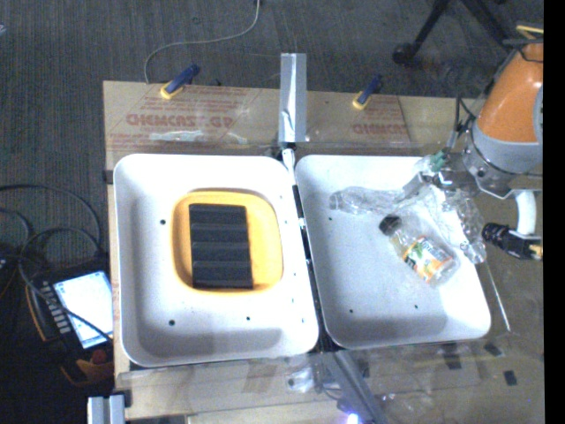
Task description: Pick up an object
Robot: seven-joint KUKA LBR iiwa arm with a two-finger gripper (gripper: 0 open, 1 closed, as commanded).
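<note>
My fingers point(444, 173) hang at the right bin's point(371, 321) far right rim; spread or pinched, I cannot tell. The small bottle point(417, 247) lies inside, beside crumpled clear plastic point(380, 200).

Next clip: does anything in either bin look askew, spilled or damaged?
Yes. In the right bin, a small bottle lies on its side, tangled in crumpled clear plastic. The yellow tray in the left bin sits flat and looks fine.
</note>
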